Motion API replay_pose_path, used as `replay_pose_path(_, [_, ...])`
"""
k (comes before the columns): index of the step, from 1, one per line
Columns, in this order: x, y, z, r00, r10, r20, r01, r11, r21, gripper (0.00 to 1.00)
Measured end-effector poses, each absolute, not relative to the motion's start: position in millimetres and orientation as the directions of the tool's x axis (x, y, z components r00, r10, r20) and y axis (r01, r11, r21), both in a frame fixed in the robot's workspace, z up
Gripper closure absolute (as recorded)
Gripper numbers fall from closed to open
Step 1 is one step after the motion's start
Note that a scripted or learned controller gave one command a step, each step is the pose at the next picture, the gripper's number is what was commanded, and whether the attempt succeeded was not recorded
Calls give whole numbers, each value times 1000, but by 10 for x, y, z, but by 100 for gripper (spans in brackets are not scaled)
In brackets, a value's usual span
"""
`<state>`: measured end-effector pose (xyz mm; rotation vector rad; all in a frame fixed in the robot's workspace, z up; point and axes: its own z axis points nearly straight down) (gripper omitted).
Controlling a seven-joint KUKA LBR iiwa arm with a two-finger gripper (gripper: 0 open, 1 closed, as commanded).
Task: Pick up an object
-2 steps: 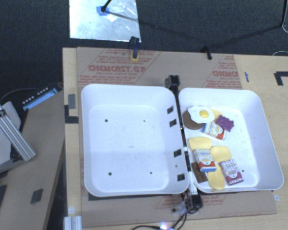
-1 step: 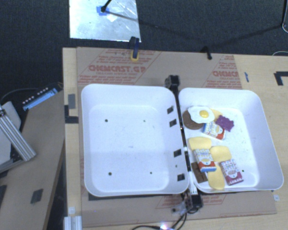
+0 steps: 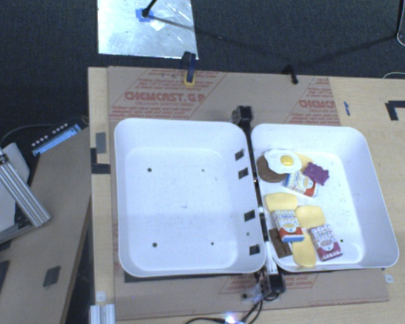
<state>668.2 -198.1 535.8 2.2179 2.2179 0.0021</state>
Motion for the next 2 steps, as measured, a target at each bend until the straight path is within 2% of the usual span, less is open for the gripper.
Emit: replay_pose_path(2, [6683,-2064,5357,0,1000,-3,1000,0,4,100])
